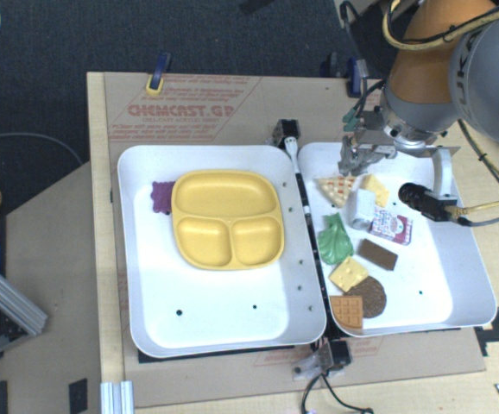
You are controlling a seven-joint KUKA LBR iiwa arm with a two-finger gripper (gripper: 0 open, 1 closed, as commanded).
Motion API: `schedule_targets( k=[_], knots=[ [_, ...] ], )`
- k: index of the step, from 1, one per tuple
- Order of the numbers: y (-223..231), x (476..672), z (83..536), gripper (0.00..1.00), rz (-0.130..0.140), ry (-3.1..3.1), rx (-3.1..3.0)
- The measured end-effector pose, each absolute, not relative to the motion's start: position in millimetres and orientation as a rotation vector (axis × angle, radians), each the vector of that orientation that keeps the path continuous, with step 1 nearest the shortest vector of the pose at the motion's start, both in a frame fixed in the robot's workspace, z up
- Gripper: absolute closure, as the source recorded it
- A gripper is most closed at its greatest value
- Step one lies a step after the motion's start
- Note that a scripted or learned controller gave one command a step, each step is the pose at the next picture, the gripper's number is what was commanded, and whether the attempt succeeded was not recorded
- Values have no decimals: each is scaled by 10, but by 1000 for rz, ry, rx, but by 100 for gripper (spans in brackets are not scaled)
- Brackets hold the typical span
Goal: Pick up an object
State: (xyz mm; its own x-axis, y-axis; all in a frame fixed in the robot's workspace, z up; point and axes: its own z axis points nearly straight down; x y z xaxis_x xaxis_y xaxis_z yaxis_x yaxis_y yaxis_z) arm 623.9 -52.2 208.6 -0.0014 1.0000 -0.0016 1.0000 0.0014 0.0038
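The right bin (457, 266) holds several toy food pieces: a pizza slice (336, 187), a yellow cheese wedge (375, 188), a grey-white carton (361, 207), a pink packet (391, 227), a green leaf (334, 240), a brown chocolate bar (376, 254), a holed cheese slice (348, 274), a dark round cookie (372, 296) and a waffle square (346, 311). My gripper (353, 164) hangs at the bin's far left part, just above the pizza slice and the cheese wedge. Nothing shows between its fingers.
The left bin (146, 300) carries a yellow divided plate (227, 217) with a purple piece (161, 196) at its left edge. A black part (422, 198) of the arm sticks out over the right bin. A clamp (286, 134) sits between the bins at the back.
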Motion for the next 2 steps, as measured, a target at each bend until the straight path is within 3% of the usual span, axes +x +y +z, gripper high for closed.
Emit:
schedule_targets(
  k=[1, 2],
  knots=[
    [12, 6499, 2191, 100, 5, 2222, 2216],
    [425, 6612, 2294, 100, 4, 2222, 2217]
  ],
)
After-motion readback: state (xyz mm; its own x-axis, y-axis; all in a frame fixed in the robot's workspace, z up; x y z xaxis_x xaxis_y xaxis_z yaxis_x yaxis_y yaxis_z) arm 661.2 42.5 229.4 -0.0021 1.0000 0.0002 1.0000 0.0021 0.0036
